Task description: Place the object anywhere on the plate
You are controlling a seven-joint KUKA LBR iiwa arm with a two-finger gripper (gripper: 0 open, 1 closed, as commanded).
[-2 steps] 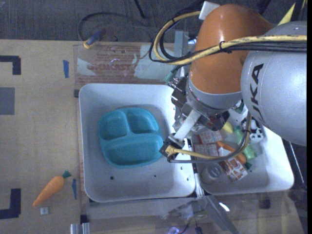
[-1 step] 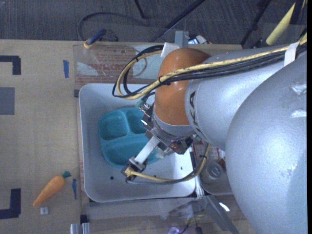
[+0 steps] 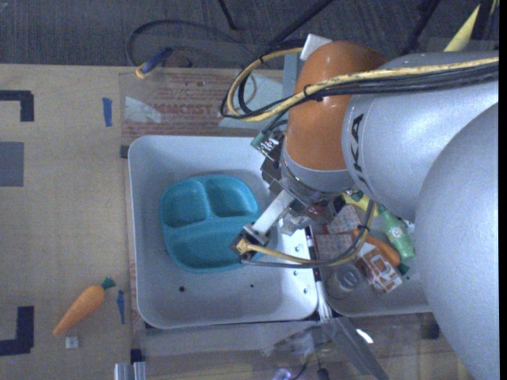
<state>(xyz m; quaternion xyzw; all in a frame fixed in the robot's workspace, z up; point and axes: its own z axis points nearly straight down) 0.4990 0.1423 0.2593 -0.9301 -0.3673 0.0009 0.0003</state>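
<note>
The end effector point(image 3: 310, 212) is hanging just right of the blue plate point(image 3: 207, 222), above a heap of packets point(image 3: 379, 269) lying farther right of the plate. Whether it is gripping anything cannot be told.

From my remote station I see the pale wooden tabletop point(image 3: 63, 212) carrying the left white bin point(image 3: 146, 236), with the right bin point(image 3: 380, 305) touching its right side. A toy carrot point(image 3: 79, 309) lies on the bare wood just off the left bin's lower-left corner. A blue tape strip point(image 3: 107, 112) sits near its upper-left corner.
</note>
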